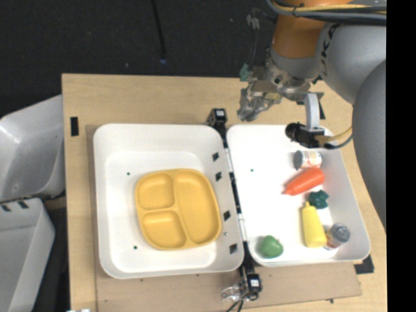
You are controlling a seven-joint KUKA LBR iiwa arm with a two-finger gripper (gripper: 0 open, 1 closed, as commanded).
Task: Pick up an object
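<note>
The things to pick lie in the right bin (260, 194), all toward its right side: a small white-and-orange canister (308, 158) near the top, an orange carrot (303, 182) just below it lying at a slant, a small dark green piece (318, 199) beside the carrot's lower end, a yellow bottle (312, 225) under that, a small grey-capped jar (337, 234) just right of the bottle, and a green pepper (270, 246) near the bin's front edge. None of them is touched by the claw (253, 106), which hangs over the bare table (149, 96) just behind the bins, near the back corner where the two bins meet; nothing shows between its fingers, and whether they are spread or closed cannot be told from this blur of metal. The arm (302, 34) comes in from the upper right, its orange band above the wrist, the wrist pointing down and leftward. The left bin (117, 148) holds a yellow divided plate (177, 208) with three compartments.
</note>
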